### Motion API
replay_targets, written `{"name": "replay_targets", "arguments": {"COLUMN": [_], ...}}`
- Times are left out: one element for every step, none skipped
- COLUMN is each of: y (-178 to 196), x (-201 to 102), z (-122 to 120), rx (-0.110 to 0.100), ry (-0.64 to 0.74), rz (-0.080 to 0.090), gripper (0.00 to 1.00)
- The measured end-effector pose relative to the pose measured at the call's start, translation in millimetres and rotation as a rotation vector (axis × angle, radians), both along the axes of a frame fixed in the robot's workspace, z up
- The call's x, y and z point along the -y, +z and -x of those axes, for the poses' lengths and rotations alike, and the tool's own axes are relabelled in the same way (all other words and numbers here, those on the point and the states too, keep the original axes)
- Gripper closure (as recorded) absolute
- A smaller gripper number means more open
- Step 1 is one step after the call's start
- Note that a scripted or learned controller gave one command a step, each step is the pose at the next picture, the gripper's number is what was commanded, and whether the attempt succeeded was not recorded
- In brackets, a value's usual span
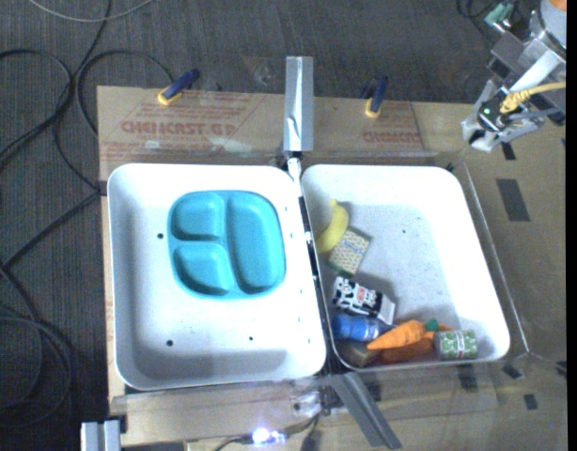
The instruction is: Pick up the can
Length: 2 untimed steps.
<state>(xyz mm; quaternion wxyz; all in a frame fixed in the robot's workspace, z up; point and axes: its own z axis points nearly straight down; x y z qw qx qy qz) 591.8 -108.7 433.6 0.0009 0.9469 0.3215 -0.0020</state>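
Note:
A small can with a green and white label lies on its side in the front right corner of the right bin. An orange carrot lies right beside it on its left. My gripper hangs outside the bins, above the bench past the right bin's far right corner, well away from the can. The arm's wrist enters from the top right.
The left bin holds a blue divided tray. In the right bin lie a banana, a tan square block, a black-and-white carton and a blue object. Clamps and cables lie at the back.

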Motion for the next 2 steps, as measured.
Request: {"name": "replay_targets", "arguments": {"y": [-1,-51], "x": [-71,-74], "z": [-69,-32], "rx": [-0.001,-0.002], "ry": [-0.013,-0.055], "rz": [0.001,0.001], "gripper": [1.0,1.0]}}
